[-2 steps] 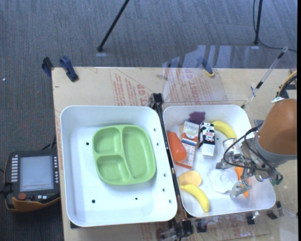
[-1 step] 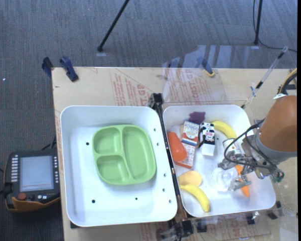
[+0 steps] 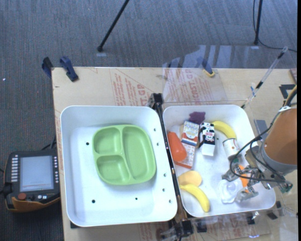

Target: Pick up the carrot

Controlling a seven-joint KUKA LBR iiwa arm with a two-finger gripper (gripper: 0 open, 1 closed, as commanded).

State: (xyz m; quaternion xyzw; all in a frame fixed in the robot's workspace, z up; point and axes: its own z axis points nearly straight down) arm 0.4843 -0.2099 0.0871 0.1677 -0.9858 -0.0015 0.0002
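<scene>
**Hazards, listed left to right.**
- Left bin (image 3: pixel 72 134): held a green divided plate (image 3: pixel 124 153). It played no part in the task and was judged no risk.
- Right bin (image 3: pixel 241 109), 9 o'clock side: the carrot (image 3: pixel 176 148) lay against the bin's left wall, touching an upright juice carton (image 3: pixel 189 134) at its 3 o'clock. With so little room on either flank, a descent was likely to strike the wall or catch the carton instead.
- A round yellow-orange fruit (image 3: pixel 189 177) and a banana (image 3: pixel 196 195) lay at the carrot's 5 o'clock. Being close in colour, either might be taken by mistake.
- A black-and-white carton (image 3: pixel 207 137) and a second banana (image 3: pixel 224 129) lay between carrot and arm, and a low sweep across could knock them.
- Gripper (image 3: pixel 242 185): stood low at the bin's 4 o'clock corner, well apart from the carrot, over a clear crumpled item (image 3: pixel 228 191). Whether it was clenched or released could not be told, and nothing was visibly held. It might have snagged that clear item on lifting away.

**Task item.**
- Carrot: orange, stubby, smooth and slightly glossy. It lay flat with its long axis running roughly 11 to 5 o'clock. Judged rigid but slippery, and prone to roll if pinched off-centre.
</scene>
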